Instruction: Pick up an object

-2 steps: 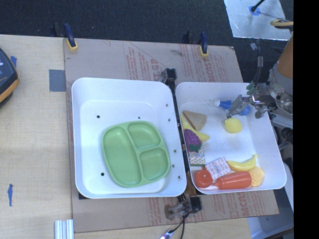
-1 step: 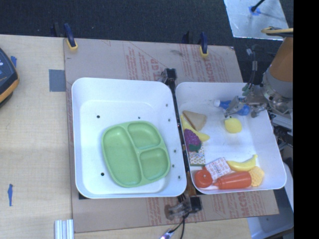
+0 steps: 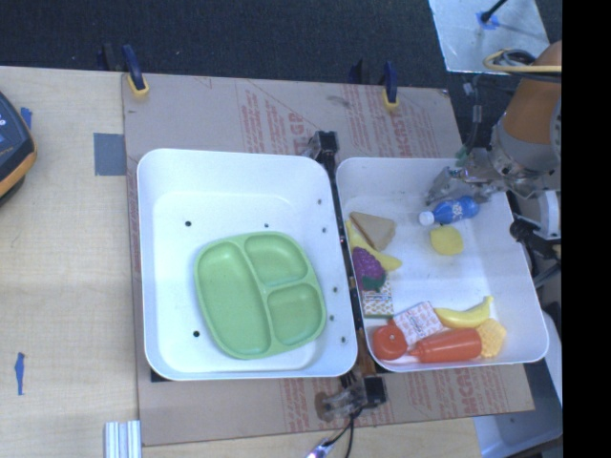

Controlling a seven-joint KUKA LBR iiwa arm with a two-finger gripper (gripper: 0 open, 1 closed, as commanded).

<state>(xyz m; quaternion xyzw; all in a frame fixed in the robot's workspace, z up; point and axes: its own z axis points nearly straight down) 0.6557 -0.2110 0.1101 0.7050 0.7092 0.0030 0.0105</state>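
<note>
Near the far right corner of the right bin, a small blue bottle with a white cap lies on its side, cap pointing toward the bin's middle. The gripper sits right over its far end, at or touching the bottle; whether it is released or clenched cannot be told, and nothing shows the bottle as held.

Judged by looks, the bottle is a light, hollow plastic toy: stiff, smooth, likely slippery, and apt to roll because it is round. The best hold would be across the middle of its body, squeezing the narrow width, not the ends.

Just beside it, toward the near edge, lies a small yellow lemon-like piece. Along the bin's left wall lie a tan wedge like bread, a purple grape cluster on a yellow bit, and a small printed box. Along the near edge, packed close and touching, are a red tomato, a red-and-white carton, a red sausage shape, a banana and a yellow corn piece.

The bin floor is smooth white plastic with low walls, and bare floor surrounds the bottle. The left bin holds a green divided plate near its near edge. Both bins rest on brown cardboard clamped to a pale wooden bench.
</note>
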